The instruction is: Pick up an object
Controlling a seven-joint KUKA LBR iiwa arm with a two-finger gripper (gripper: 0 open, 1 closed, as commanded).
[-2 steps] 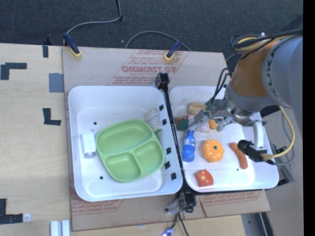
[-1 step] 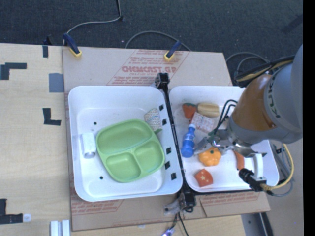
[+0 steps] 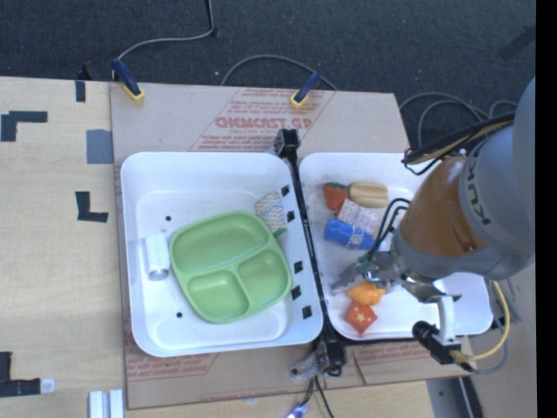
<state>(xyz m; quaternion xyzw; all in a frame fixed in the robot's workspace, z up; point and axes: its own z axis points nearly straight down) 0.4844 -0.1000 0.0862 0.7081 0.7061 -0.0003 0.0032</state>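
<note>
Low in the right-hand bin [image 3: 487, 316], toward the lower middle of the frame, the pincer [image 3: 365, 270] reaches down among a small heap of toys. Just under it lies an orange piece [image 3: 366, 293], and touching that, nearer the bin's lower rim, a red block [image 3: 360, 318]. Whether the pincer is spread or closed I cannot tell, nor whether it has hold of anything; its tips are lost against the clutter.

Above it a blue can [image 3: 348, 232] lies on its side, with a pale patterned box [image 3: 360, 213] beside it. Further up sit a red-orange toy [image 3: 336, 196] and a tan bun-shaped piece [image 3: 369, 193], close together.

The grey arm [image 3: 496, 207] with its orange band [image 3: 439, 220] comes in from the right of the frame and covers much of that bin.

Across the divider, the left bin [image 3: 139, 190] holds a green divided plate [image 3: 231, 266], tilted, at its centre. A small patterned packet [image 3: 271, 206] rests at the plate's upper right edge, and a pale cylinder [image 3: 157, 257] lies just beside its left edge.

Both bins sit on brown cardboard [image 3: 252, 120] on the bench [image 3: 52, 233], with two yellow and blue clamps [image 3: 129, 81] at the cardboard's upper edge.
</note>
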